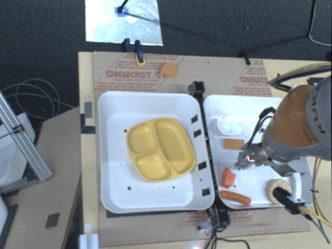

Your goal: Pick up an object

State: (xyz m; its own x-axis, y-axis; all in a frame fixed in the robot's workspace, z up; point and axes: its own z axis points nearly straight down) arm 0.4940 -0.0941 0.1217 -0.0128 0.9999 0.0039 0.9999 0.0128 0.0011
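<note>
In the right bin [215,139], an orange sausage [235,197] lies along the near wall, long axis running from ten to four o'clock. A red-orange chunk [227,178] sits at its eleven o'clock. The hand [248,160] hovers near the chunk's one o'clock; I cannot tell its opening or hold. A yellow divided tray [161,149] rests in the left bin [111,191].

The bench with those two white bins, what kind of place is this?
Most likely a robotics lab test bench. A grey and orange robot arm reaches over the right bin holding toy-like food pieces, a yellow divided tray lies in the left bin, and loose cables trail nearby.
</note>
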